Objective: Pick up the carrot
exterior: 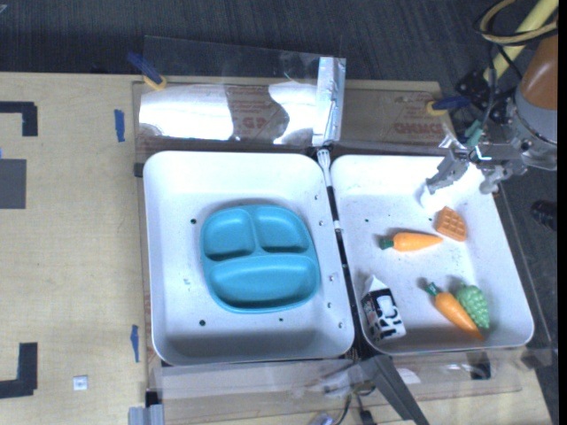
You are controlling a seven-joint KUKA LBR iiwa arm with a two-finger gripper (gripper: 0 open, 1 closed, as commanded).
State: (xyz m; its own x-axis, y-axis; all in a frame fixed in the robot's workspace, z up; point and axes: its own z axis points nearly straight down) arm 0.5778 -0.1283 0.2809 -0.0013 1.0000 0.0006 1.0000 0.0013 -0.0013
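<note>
Bench point(62, 237): tan, bearing two white bins side by side. Left bin point(168, 326): holds a blue divided plate point(259, 257). Right bin point(509, 273): holds the rest. Arm point(542, 87): enters far right; end effector point(465, 177) hangs over the bin's far side, fingers apart, gripping nothing. Carrot point(413, 242): mid-bin, lying crosswise, touching a waffle piece point(451, 223) at right. Second carrot point(452, 307): near right, against green corn point(474, 305). Black-and-white carton point(384, 312): near left corner.

Two white bins point(168, 326), one blue divided plate point(260, 257), two carrots point(414, 242), one waffle point(451, 224), one green item, possibly corn point(474, 305), one black-and-white carton point(383, 315)
</note>
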